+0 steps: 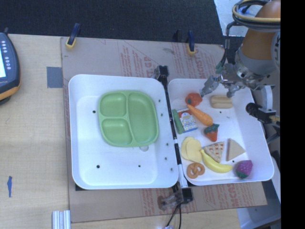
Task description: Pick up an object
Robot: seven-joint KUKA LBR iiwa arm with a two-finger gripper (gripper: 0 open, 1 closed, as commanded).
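Note:
The right bin holds toy food: a red tomato, an orange carrot, a tan bread roll, a strawberry, a small carton, a pizza slice, a sandwich wedge, a banana, a pretzel and a purple berry. My gripper hangs over the bin's far edge, just above the bread roll and right of the tomato. It is open, with its fingers spread and nothing between them.
The left bin carries a green divided plate. A yellow disc lies beside the pizza slice. Clamps pin the cardboard at the back. A handheld pendant rests at the far left of the bench.

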